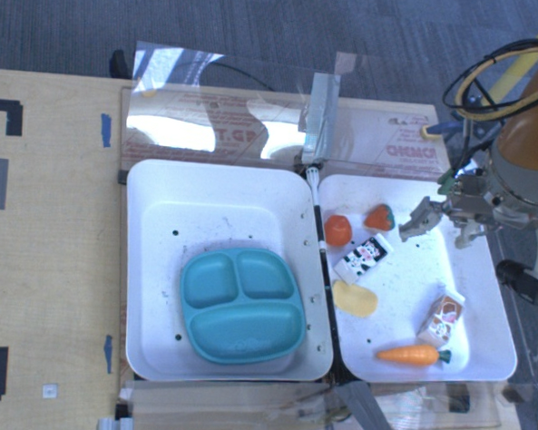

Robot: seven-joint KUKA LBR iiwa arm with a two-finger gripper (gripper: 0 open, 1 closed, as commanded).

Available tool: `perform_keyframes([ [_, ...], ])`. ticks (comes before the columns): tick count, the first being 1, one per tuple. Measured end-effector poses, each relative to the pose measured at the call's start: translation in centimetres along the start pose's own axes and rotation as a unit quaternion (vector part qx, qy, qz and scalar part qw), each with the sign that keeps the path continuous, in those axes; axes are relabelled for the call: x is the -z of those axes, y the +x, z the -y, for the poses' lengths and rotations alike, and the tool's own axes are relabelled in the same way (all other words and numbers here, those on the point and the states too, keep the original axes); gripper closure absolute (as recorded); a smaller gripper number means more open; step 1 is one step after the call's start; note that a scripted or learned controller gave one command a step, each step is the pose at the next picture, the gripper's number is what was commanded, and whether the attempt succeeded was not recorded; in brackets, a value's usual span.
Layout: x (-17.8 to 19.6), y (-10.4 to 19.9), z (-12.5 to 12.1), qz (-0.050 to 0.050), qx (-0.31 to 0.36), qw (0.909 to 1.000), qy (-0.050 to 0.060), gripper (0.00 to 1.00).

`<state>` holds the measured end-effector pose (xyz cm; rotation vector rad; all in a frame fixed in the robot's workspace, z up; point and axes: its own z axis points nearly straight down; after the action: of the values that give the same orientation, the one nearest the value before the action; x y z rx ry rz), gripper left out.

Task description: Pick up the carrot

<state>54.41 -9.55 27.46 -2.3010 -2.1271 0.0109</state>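
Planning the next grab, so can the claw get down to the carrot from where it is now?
Probably yes. The carrot lies alone near the front of the right bin, and only the small carton stands close by.

Faint red lettering on the clear panel (283, 129) behind the bins — too blurred to read.

The carrot (407, 355) lies along the near edge of the right bin (495, 305), its green end just below a small carton (442, 320). The gripper (445, 226) hangs over the bin's far right side, fingers apart and holding nothing, well apart from the carrot. A teal divided plate (242, 304) sits in the left bin (149, 248).
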Motion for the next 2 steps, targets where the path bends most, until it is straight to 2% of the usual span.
perform_keyframes([
  [1,-13.7,-2.2,-3.2,0.0,-0.037,0.9993,0.0,0.0],
  [2,-17.0,-3.5,-6.1,0.0,-0.068,0.9977,-0.003,0.0],
])
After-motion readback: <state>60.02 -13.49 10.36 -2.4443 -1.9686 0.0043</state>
